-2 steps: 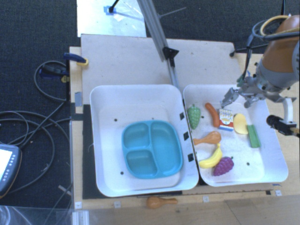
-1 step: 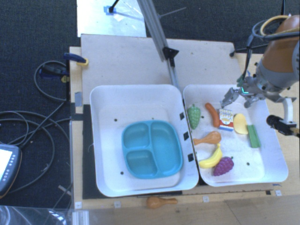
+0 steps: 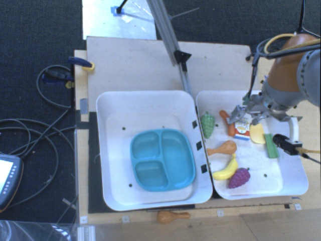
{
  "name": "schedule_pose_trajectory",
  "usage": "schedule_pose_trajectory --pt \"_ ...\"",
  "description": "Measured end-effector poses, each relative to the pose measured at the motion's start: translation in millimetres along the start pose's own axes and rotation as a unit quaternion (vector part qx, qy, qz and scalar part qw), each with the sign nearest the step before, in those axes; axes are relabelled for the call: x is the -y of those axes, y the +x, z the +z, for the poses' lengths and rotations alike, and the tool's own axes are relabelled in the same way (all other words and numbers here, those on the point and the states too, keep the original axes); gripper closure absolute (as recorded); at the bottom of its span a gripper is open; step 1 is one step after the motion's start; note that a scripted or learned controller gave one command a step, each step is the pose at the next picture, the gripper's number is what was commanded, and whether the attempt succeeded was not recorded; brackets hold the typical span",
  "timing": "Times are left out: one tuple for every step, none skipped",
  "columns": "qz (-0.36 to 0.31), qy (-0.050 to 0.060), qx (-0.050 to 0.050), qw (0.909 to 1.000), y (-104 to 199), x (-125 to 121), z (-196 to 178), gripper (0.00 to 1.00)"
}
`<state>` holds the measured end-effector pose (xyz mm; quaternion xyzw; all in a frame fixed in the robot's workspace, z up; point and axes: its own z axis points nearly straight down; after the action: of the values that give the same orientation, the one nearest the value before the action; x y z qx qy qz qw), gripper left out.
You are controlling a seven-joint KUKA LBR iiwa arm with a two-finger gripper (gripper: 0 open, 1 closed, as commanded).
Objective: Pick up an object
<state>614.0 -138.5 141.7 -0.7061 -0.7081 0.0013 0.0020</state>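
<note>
- Small carton (image 3: 242, 129), white with red and blue print, lies in right bin (image 3: 296, 185) directly under gripper (image 3: 245, 115); contact unclear.
- Jaws: cannot tell whether apart or together.
- Orange carrot (image 3: 226, 119) just left of jaws, touching carton's edge.
- Yellow piece (image 3: 258, 133) just right; green block (image 3: 271, 145) beyond it.
- Below jaws: drumstick (image 3: 223, 148), banana (image 3: 226, 168), purple grapes (image 3: 239, 177).
- Blue divided plate (image 3: 163, 159) well left, in other bin.

The right bin (image 3: 293, 182) holds 8 small toys. A green strawberry-like piece (image 3: 207, 124) lies by its left wall, near an orange carrot (image 3: 226, 120). A small carton (image 3: 242, 128) touches a pale yellow piece (image 3: 258, 133); a green stick (image 3: 271, 145) lies beside that. Lower down sit an orange drumstick (image 3: 223, 148), a yellow banana (image 3: 226, 168) and purple grapes (image 3: 239, 177), the last 2 touching.
</note>
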Motion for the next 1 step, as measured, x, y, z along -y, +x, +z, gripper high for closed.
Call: schedule_pose_trajectory --pt "0.001 -0.006 0.003 1.0 -2.0 -2.4 47.3 0.0"
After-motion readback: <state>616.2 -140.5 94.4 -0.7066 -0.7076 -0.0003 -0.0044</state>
